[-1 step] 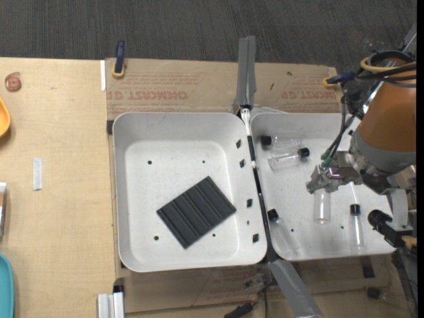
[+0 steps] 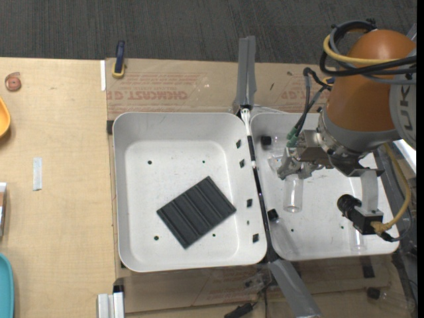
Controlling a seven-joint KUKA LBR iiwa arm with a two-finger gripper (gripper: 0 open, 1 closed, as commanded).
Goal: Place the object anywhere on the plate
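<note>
Dark grey ribbed rectangular plate (image 2: 197, 211) lies flat and skewed in the left bin (image 2: 126, 197), toward its near edge. In the right bin (image 2: 318, 240), close to the left wall, a small clear cylindrical object (image 2: 291, 195) sits directly under the gripper (image 2: 293, 169). Cannot tell whether the gripper is spread, pressed together, or pinching the object.

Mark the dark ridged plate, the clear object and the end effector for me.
dark ridged plate (image 2: 196, 211), camera view, middle of its ribbed top.
clear object (image 2: 291, 196), camera view, its transparent body.
end effector (image 2: 291, 171), camera view, between its fingertips.
</note>
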